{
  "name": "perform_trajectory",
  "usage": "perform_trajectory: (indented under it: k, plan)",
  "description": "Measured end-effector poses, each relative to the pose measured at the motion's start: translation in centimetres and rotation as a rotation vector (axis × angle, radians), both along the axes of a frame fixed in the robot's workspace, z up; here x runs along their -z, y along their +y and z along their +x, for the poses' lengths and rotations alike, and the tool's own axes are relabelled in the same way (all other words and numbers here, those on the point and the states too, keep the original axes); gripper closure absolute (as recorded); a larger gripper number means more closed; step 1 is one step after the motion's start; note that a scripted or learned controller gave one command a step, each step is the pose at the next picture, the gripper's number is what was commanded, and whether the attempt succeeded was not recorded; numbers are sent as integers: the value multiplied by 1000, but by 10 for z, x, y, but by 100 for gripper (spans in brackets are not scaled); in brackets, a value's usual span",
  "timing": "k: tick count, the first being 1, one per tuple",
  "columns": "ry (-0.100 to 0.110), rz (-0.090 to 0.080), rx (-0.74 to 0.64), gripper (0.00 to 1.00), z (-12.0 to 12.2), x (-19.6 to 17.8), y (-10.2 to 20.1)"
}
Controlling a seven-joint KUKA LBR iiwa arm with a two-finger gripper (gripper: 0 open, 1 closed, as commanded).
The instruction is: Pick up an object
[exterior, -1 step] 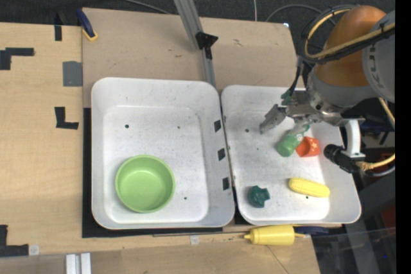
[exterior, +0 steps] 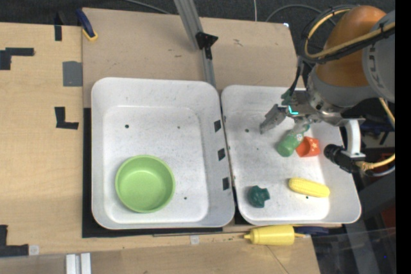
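Here, the gripper hangs over the right bin with jaws apart and empty, a light green object just below them beside an orange block, so the pick remains undone.

Metal pole over bench, yellow-handled tool beside bins

A pale green object is lying in the right bin, touching an orange block.
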State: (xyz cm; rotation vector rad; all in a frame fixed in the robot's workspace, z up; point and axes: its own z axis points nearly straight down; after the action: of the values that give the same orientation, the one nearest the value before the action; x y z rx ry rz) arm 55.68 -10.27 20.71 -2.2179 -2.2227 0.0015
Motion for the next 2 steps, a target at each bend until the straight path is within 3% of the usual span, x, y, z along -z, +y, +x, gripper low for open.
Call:
perform_trajectory:
  k: [2]
  plan:
    - [7,0,0,0,2,108,8]
